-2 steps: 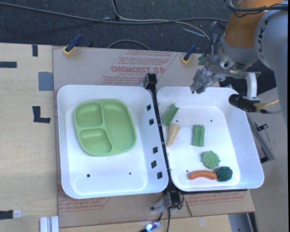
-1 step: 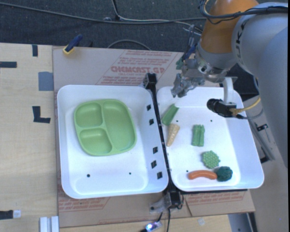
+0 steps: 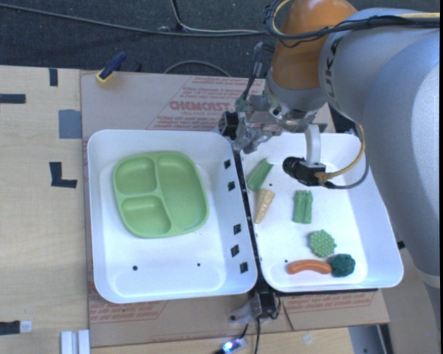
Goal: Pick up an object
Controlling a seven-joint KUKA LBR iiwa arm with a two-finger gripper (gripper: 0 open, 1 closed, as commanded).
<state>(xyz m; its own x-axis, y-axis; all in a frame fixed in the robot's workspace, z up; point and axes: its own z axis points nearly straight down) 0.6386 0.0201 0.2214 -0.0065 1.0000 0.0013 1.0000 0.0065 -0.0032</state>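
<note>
My gripper [image 3: 244, 140] hangs over the upper left corner of the right bin [image 3: 369, 220], close to the wall between the bins. Just below it lies a green pod-like piece [image 3: 259, 173], and under that a pale yellow corn piece [image 3: 263, 204]. Further right in the same bin are a green ridged piece [image 3: 303, 206], a light green bumpy ball [image 3: 321, 243], an orange sausage [image 3: 308, 268] and a dark green broccoli [image 3: 342, 265]. Nothing is visibly held.
The left bin [image 3: 107, 271] holds a light green divided plate [image 3: 160, 193]. A black cable with a connector [image 3: 304, 170] loops over the right bin's top. The grey arm covers the view's upper right.
</note>
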